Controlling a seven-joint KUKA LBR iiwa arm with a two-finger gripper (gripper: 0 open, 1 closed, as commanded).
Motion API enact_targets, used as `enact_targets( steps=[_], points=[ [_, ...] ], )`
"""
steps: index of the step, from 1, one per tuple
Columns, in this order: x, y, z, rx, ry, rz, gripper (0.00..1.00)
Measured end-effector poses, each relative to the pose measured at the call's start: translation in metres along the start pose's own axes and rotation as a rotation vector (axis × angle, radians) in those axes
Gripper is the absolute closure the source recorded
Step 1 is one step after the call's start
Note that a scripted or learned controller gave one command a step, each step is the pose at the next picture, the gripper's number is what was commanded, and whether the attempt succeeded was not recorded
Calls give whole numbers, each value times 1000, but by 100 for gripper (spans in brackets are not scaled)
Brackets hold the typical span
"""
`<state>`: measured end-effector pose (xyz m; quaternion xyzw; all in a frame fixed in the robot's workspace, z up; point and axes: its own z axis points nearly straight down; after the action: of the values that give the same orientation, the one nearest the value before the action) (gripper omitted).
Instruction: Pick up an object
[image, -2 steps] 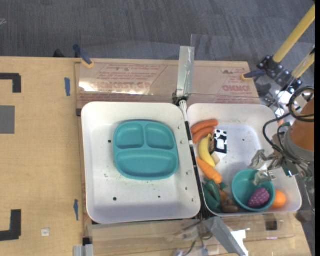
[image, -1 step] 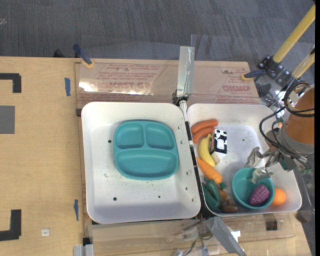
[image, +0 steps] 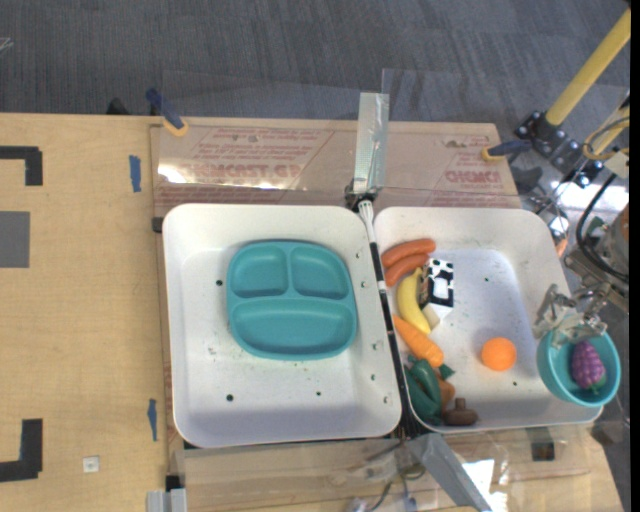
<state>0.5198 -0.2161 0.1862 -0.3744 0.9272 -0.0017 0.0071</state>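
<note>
The right bin (image: 500, 235) holds several toy foods. Two red-orange sausages (image: 408, 255) lie by its left wall, with a yellow banana (image: 412, 298), an orange carrot (image: 420, 340), a green vegetable (image: 425, 385) and a small brown piece (image: 458, 411) below them. A black-and-white block (image: 440, 283) sits beside the banana. An orange ball (image: 498, 353) rests near the middle front. At the bin's right front corner is a teal bowl (image: 556, 376) with purple grapes (image: 588, 363) in it. My gripper (image: 568, 316) hovers just above the bowl's left rim, to the right of the orange ball.
The left bin (image: 200, 385) carries a teal divided plate (image: 292, 300). A clear upright divider (image: 371, 140) stands behind the seam between the bins. Cables and a yellow pole (image: 595, 65) crowd the far right. Tan board covers the bench on the left.
</note>
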Motion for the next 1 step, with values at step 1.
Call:
enact_targets(
  steps=[1],
  points=[
    [-38,14,-7,-3,5,160,100]
  ],
)
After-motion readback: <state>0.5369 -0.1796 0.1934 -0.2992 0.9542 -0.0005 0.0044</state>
